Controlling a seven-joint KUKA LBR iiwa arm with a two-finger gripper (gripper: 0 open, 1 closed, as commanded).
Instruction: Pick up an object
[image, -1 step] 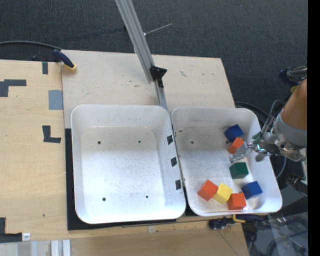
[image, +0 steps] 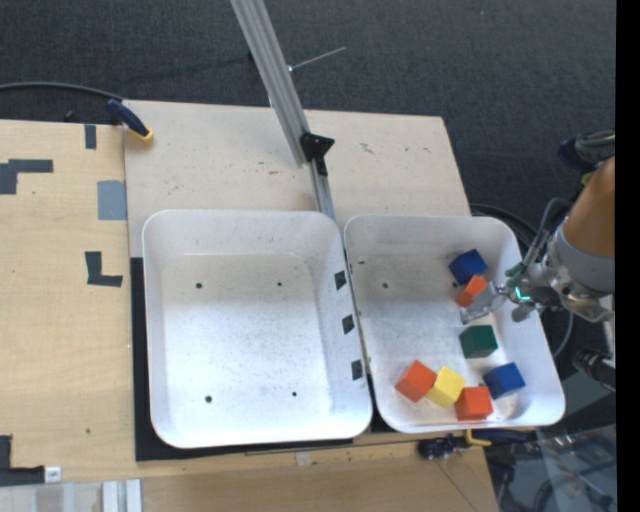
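A grey arm with an orange band reaches in from the right over the right-hand bin, its pincer low at the bin's far right side, where a small orange block sits at the fingertips, just below a blue block. Whether the pincer is closed on the orange block or merely touching it cannot be told from this angle, so no grasp can be claimed. To do this step well, the fingers would likely need to straddle the orange block squarely, clear of the blue one touching it, close firmly, then rise straight up so the load does not snag the bin wall close by. A green block lies just beneath the pincer, apart from the pair. Along the bin's near edge sit four more: an orange cube touching a yellow block, a second orange piece beside that, and a blue cube at the right. The left-hand bin shows a speckled white floor. Both bins rest side by side on the bench.
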